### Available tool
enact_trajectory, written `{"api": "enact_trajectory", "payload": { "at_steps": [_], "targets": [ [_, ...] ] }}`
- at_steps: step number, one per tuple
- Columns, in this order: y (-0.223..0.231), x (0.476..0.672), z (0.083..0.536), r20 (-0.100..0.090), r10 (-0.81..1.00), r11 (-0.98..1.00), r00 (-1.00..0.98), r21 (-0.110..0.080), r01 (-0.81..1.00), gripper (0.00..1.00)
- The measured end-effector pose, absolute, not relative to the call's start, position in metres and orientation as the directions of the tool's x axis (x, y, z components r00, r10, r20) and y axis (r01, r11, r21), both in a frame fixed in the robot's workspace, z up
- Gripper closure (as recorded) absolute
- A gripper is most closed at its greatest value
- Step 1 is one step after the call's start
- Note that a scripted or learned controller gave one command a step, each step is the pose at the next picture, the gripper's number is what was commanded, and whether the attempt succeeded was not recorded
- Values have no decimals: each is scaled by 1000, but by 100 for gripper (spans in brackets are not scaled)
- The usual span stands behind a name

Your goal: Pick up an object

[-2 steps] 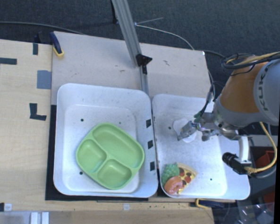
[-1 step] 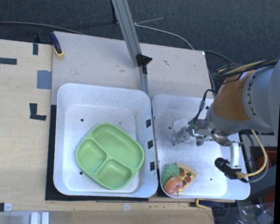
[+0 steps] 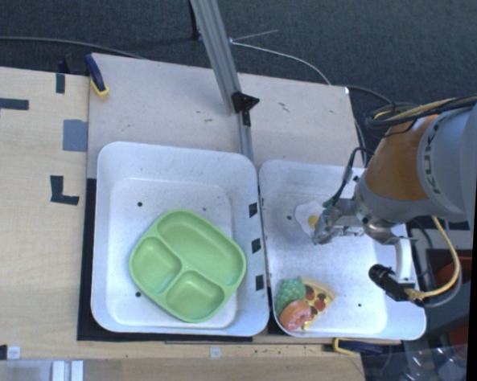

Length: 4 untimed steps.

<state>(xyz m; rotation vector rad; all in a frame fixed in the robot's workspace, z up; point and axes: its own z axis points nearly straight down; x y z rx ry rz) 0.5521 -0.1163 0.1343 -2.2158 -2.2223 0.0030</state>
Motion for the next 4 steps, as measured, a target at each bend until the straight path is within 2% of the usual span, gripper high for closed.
{"api": "enact_trajectory", "payload": {
  "at_steps": [1,2,3,4],
  "targets": [
    [-111,545,182,0,1000,2,-2,3,1000,100],
    [-111,546,203,0,1000,2,-2,1,1000,100],
    [-52,554,217,2,1000,8,-8,0,1000,100],
    [6,563,210,2,1000,8,-8,-2,1000,100]
  ]
}}
